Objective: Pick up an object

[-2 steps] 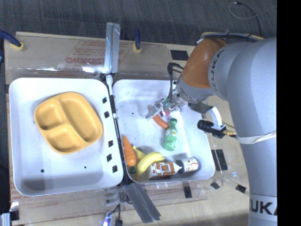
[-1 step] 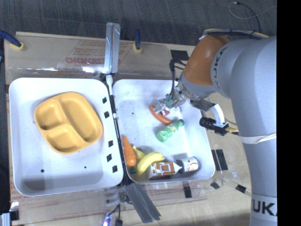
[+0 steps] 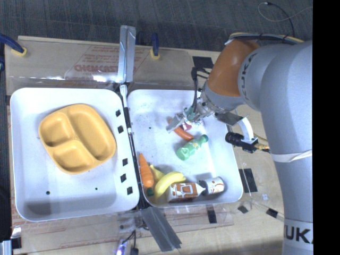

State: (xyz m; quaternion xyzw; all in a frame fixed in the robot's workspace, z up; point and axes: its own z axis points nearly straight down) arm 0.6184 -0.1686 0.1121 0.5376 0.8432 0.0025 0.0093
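Note:
My gripper (image 3: 183,118) reaches into the right bin (image 3: 154,102) from the right, low over a small red-orange item (image 3: 184,134) near the bin's middle. A green bottle (image 3: 190,147) lies just below and to the right of it. Along the bin's near side lie an orange carrot (image 3: 146,173), a yellow banana (image 3: 168,180) and a brown bottle with a white label (image 3: 192,189). The fingers are small and blurred against the clutter. Nothing can be seen held between them.
The left bin (image 3: 32,195) holds a yellow divided plate (image 3: 77,137). A raised divider (image 3: 127,142) with black clips separates the two bins. The grey arm with its orange band (image 3: 228,70) hangs over the right bin's far right corner.

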